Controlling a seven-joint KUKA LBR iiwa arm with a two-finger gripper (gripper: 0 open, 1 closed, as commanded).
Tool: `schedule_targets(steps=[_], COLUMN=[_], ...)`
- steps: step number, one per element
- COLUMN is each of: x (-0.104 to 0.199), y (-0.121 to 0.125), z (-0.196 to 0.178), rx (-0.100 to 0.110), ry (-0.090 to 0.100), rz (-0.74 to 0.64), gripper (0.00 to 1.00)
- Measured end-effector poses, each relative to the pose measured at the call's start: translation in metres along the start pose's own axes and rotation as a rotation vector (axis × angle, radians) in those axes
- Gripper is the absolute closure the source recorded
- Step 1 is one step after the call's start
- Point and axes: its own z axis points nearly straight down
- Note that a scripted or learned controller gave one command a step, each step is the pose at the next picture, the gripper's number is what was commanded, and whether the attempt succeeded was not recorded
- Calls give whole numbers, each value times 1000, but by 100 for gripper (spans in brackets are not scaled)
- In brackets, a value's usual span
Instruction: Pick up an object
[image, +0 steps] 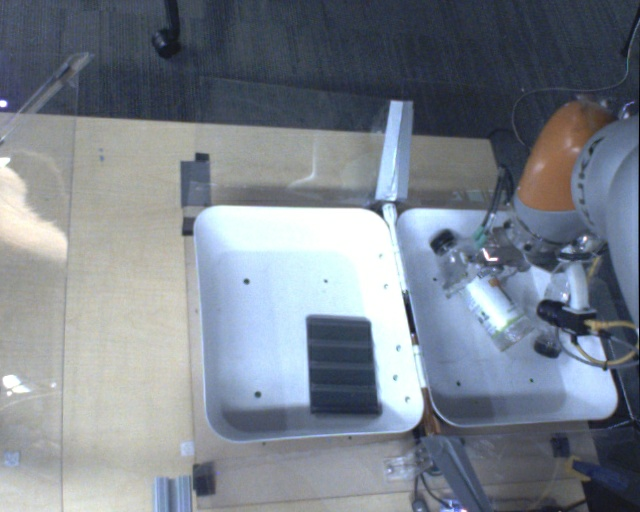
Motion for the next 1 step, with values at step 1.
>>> schedule_targets(steps=[1], x=[86], y=[36], z=[-78], rx=[-53], ry=[-36], rz=[-85], gripper=[100])
